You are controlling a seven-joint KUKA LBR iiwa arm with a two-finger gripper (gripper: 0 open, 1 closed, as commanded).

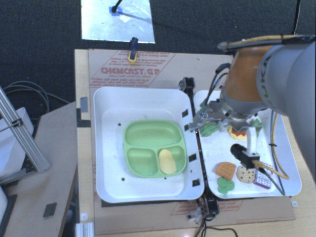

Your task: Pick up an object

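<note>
Here, the table carries two shallow white bins side by side, and a sheet printed in red letters lies under them. The grey arm comes in over the table's right edge, and its orange band hangs above the far part of the right bin. Its lower end reaches down toward the wall shared by the two bins, on the right bin's side. That end is seen from above and partly hidden by the wrist, so I cannot tell whether the jaws are spread or pressed together. Nothing is seen between them.

The left bin holds a green divided plate, which lies flat toward the bin's right wall. A pale yellow piece rests in the plate's near right compartment.

The small things lie in the right bin. A green piece lies just below the arm's lower end, close to the shared wall. A red and yellow piece sits beside it, further to the right. Toward the near edge of the table lie an orange waffle-like piece and a speckled biscuit just beside it. A purple packet lies to the right of those. A small green leaf-shaped piece is nearest the bin's front wall.
</note>
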